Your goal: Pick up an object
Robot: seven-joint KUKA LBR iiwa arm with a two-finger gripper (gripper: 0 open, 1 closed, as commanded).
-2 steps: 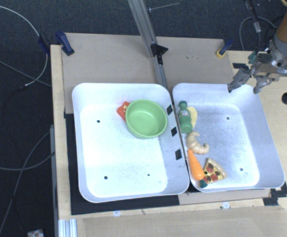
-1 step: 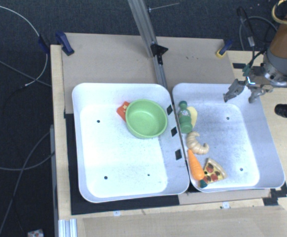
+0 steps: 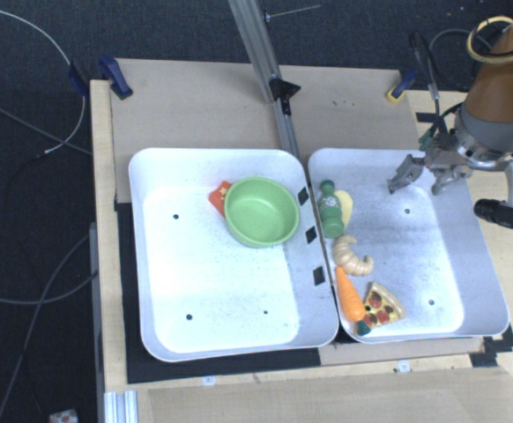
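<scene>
Two-finger metal gripper (image 3: 424,173) hangs over right white bin (image 3: 450,263), upper area, fingers spread wide, holding nothing. Green plastic bottle (image 3: 330,210), orange toy carrot (image 3: 350,297) lie along bin's left wall. Best approach: centre above one item, descend straight.

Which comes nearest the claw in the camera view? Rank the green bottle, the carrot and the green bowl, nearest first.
Measured from the claw:
1. green bottle, right bin's left edge.
2. carrot, right bin's lower left.
3. green bowl, left bin's upper right.
</scene>
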